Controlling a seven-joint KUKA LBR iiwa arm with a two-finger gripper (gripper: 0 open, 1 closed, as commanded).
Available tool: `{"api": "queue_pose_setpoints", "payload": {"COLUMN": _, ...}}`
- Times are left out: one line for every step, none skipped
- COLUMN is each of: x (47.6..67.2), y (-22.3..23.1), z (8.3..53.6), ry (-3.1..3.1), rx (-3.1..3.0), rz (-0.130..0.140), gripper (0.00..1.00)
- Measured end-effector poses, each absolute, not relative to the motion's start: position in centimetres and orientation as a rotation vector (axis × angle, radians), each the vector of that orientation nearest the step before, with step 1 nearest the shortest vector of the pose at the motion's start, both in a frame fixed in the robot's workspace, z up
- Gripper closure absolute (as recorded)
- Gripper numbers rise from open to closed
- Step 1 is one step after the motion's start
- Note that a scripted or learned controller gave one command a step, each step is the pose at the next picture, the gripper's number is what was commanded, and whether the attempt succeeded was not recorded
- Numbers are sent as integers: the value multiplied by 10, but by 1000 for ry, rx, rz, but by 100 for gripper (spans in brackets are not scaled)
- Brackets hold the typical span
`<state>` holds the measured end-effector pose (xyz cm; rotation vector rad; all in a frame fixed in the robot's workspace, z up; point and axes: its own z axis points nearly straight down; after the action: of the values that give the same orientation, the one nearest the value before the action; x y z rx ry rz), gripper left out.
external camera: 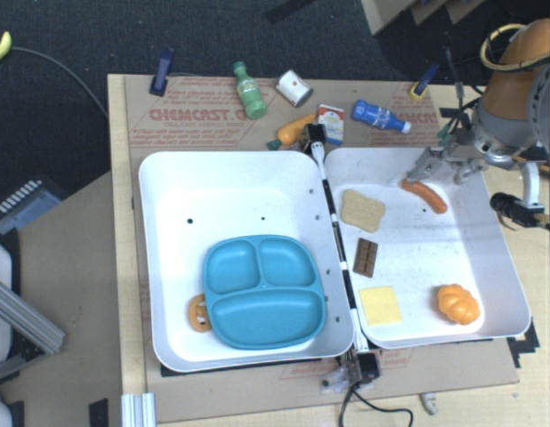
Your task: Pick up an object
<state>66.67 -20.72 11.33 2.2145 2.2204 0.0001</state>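
My gripper (449,169) hangs over the back edge of the right bin (489,238), open, with nothing between its fingers. Just below and left of it a red sausage (424,195) lies on the bin floor, apart from the fingertips. In the same bin lie a tan bread slice (362,210), a brown chocolate bar (367,257), a yellow cheese square (380,305) and an orange pepper (457,303). The left bin (168,203) holds a blue divided plate (262,290) with a pretzel (198,313) tucked at its left edge.
Behind the bins, loose things lie on the cardboard: a green bottle (250,92), a white can (294,87), a small carton (329,123), a blue bottle (380,116) and a blue marker (161,72). The arm's orange band (527,50) rises at the right.
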Motion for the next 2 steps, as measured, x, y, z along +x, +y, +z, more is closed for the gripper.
{"api": "queue_pose_setpoints", "payload": {"x": 667, "y": -153, "z": 95, "ry": 2225, "rx": 2220, "rz": 0, "gripper": 0}}
{"api": "queue_pose_setpoints", "payload": {"x": 667, "y": -154, "z": 106, "ry": 2223, "rx": 2217, "rz": 1, "gripper": 100}}
